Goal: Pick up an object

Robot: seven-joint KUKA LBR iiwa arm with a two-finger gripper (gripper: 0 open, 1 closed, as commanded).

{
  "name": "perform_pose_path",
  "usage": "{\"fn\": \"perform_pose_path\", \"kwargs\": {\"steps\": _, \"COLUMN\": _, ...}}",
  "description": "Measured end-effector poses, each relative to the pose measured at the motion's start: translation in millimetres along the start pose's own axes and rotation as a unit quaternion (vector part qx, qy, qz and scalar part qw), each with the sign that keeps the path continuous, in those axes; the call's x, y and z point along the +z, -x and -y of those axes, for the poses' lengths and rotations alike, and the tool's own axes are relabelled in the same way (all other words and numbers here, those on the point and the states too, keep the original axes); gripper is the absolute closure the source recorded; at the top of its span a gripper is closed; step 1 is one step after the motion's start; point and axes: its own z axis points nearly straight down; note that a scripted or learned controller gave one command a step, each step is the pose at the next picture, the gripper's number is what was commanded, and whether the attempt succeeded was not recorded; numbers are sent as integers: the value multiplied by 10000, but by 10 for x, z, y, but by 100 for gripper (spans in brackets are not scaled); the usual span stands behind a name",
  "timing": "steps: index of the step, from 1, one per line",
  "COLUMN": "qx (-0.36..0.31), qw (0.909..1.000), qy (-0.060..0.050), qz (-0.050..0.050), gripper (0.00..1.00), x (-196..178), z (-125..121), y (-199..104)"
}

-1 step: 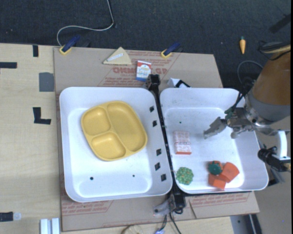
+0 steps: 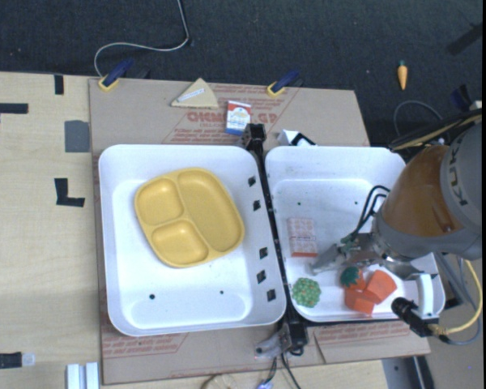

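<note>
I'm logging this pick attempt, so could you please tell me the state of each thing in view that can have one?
Yellow divided plate: upright in the left bin, compartments bare.
Green broccoli-like toy: lying loose in the right bin.
Orange blocks: resting in the right bin beside the gripper.
Printed card: lying flat.
Gripper: low in the right bin, grasp unclear.

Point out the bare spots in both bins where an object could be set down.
Left bin: a bare strip along the near wall, below the yellow divided plate. Right bin: open floor at the far end, above the small printed packet. The near end is crowded: green ball, orange blocks and the gripper.
</note>
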Motion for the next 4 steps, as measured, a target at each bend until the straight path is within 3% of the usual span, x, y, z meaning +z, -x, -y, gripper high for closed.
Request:
{"fn": "perform_pose_path", "kwargs": {"steps": 1, "qx": 2, "qw": 10000, "qy": 17, "qz": 20, "gripper": 0, "x": -884, "z": -354, "y": 679}}
{"fn": "perform_pose_path", "kwargs": {"steps": 2, "qx": -6, "qw": 10000, "qy": 4, "qz": -1, "gripper": 0, "x": 2, "z": -121, "y": 161}}
{"fn": "perform_pose_path", "kwargs": {"steps": 3, "qx": 3, "qw": 10000, "qy": 15, "qz": 20, "gripper": 0, "x": -1059, "z": -288, "y": 802}}
{"fn": "perform_pose_path", "kwargs": {"steps": 4, "qx": -11, "qw": 10000, "qy": 4, "qz": 0, "gripper": 0, "x": -6, "z": -264, "y": 182}}
